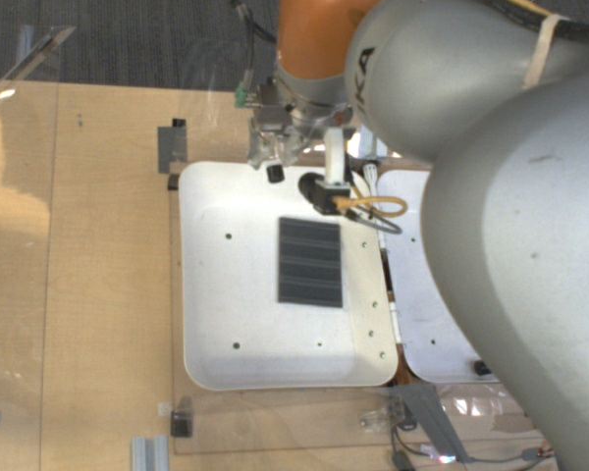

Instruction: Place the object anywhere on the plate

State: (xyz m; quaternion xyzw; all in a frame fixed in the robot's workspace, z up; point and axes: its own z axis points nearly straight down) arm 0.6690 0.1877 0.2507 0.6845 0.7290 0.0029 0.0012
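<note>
Where the grey arm [491, 165] reaches in from the right of the view, you can see its orange band [319, 18] above the far edge of the left bin [216, 292]. The gripper [271, 160] hangs just below that band, over the bin's far rim. You cannot tell from this slant how far the gripper is open, or whether it has hold of anything. Your task's thing, a dark grey ribbed slab [310, 261], lies flat near the middle of the left bin, apart from the gripper and on the near side of it. The right bin [422, 292] sits just beside the left one on the wooden surface [79, 263], and the arm's bulk covers most of it.
</note>
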